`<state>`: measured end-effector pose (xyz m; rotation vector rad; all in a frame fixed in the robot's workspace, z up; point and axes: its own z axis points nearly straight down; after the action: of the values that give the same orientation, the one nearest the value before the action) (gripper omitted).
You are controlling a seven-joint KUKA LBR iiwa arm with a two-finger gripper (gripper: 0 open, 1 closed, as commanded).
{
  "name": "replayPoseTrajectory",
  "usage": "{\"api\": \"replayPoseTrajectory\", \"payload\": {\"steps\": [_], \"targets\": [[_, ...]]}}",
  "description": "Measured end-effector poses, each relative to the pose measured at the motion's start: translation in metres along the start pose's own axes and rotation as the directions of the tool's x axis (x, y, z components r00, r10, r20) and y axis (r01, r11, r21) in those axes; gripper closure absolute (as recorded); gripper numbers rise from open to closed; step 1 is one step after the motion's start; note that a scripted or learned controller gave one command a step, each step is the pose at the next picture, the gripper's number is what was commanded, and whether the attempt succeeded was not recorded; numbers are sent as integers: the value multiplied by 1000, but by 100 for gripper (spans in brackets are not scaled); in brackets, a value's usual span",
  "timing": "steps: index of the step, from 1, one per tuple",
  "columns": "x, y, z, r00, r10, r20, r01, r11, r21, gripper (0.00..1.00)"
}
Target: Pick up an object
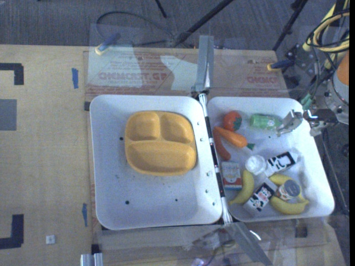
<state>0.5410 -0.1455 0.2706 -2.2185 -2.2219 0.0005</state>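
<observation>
Gripper [298,119] poised at the right bin's [324,173] far edge
Fingers apart, holding nothing; green bottle [263,121] lies just leftward (long axis left-right).

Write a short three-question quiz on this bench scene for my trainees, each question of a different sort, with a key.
1. True or false: the yellow divided plate lies in the right bin.
2. Which thing lies nearest the gripper? A. the green bottle B. the plate C. the banana near the divider
3. Fill in: the orange carrot lies in the ___ bin.

Key:
1. False. It lies in the left bin.
2. A. The green bottle lies beside the gripper at the far side of the right bin.
3. right
</observation>
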Motion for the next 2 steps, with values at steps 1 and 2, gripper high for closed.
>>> {"api": "replayPoseTrajectory", "payload": {"steps": [1,2], "targets": [[-20,-50,-29,999,-32,-1,32,999,0,0],[-5,-22,82,999,34,1,-34,999,-1,0]]}}
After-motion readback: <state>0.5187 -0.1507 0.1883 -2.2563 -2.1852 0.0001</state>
